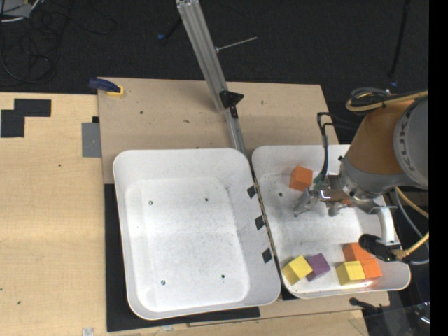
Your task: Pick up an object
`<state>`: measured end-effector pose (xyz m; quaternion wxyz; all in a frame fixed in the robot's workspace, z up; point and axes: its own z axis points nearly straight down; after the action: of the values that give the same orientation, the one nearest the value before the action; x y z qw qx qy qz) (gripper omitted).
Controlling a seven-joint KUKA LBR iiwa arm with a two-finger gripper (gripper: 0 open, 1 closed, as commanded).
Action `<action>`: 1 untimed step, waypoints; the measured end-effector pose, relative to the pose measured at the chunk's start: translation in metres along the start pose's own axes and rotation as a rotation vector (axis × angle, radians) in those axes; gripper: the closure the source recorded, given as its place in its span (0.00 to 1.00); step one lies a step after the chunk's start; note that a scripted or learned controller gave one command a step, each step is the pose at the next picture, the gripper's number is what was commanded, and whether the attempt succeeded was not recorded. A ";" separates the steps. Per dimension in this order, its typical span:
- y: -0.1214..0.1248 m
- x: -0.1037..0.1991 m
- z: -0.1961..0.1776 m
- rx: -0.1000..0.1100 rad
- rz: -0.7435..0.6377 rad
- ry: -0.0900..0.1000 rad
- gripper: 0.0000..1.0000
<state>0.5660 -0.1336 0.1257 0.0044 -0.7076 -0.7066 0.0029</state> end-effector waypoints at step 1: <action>0.001 0.001 0.035 -0.009 0.001 -0.001 0.00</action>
<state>0.5666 -0.1330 0.0910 0.0008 -0.7081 -0.7061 0.0002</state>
